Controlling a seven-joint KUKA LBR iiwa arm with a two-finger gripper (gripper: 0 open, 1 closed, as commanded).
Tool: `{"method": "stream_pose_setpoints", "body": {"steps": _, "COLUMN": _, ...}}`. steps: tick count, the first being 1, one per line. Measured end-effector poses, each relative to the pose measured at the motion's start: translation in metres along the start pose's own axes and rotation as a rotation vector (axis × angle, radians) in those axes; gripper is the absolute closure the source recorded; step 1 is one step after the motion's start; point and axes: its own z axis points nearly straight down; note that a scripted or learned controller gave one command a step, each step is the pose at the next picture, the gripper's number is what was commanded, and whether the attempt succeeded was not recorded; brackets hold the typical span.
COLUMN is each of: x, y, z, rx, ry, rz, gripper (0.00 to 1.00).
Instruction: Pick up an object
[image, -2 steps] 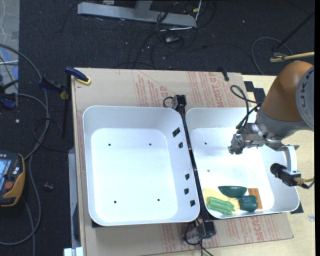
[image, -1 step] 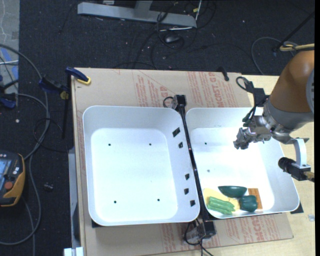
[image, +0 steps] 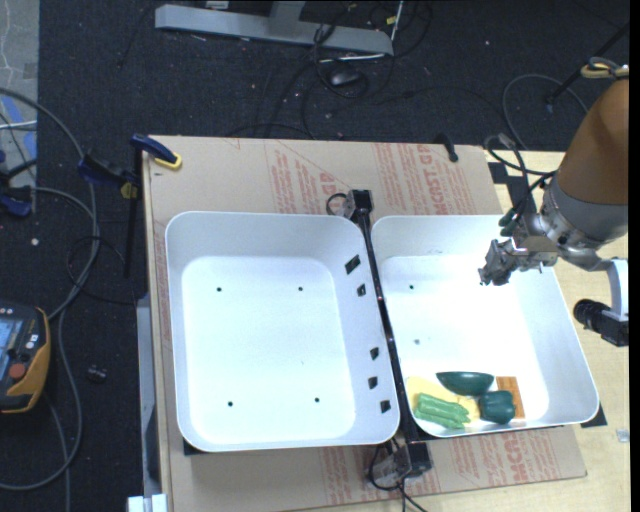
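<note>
The right bin (image: 440, 240) holds a small pile at its near edge: a dark green bowl-shaped piece (image: 465, 381), a light green ridged piece (image: 441, 410), a teal block (image: 497, 406), a pale yellow flat piece (image: 423, 386) and an orange-brown piece (image: 510, 384). My gripper (image: 495, 268) hangs over the far right part of this bin, well away from the pile, with nothing seen in it. Its tips are dark and small against the bin.
The left bin (image: 200, 240) sits beside the right one, split from it by a black divider strip (image: 378, 320). Both rest on a brown board (image: 260, 170). Cables and a blue-yellow clamp (image: 155, 152) lie beyond the board.
</note>
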Motion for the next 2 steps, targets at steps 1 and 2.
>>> {"method": "stream_pose_setpoints", "body": {"steps": 1, "x": 0.054, "y": 0.003, "z": -0.001, "rx": 0.003, "ry": 0.002, "rz": -0.005, "gripper": 1.00}}
{"method": "stream_pose_setpoints", "body": {"steps": 2, "x": 0.112, "y": 0.002, "z": 0.004, "rx": 0.004, "ry": 0.002, "rz": -0.005, "gripper": 1.00}}
